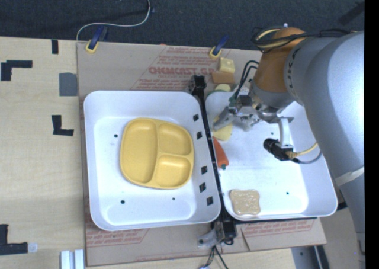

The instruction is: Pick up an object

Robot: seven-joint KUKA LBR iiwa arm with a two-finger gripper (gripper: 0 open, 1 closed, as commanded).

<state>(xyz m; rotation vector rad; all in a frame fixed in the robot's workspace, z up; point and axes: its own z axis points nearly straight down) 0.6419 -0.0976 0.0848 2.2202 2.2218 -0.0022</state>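
My gripper (228,118) hangs low over the back left part of the right bin (308,199), close to the wall between the bins. Right under its tip lies a pale yellow piece (222,134). An orange carrot-like piece (221,154) lies just in front of that, along the same wall. A tan slice of bread (244,201) rests flat at the front of the right bin. Nothing shows as held.
The left bin (100,202) holds a yellow divided plate (156,152). Behind the right bin sit a tan block (224,71) and a small pale round piece (222,88). The grey arm (331,102) covers the right bin's back right. A black cable plug (278,148) hangs beside the wrist.
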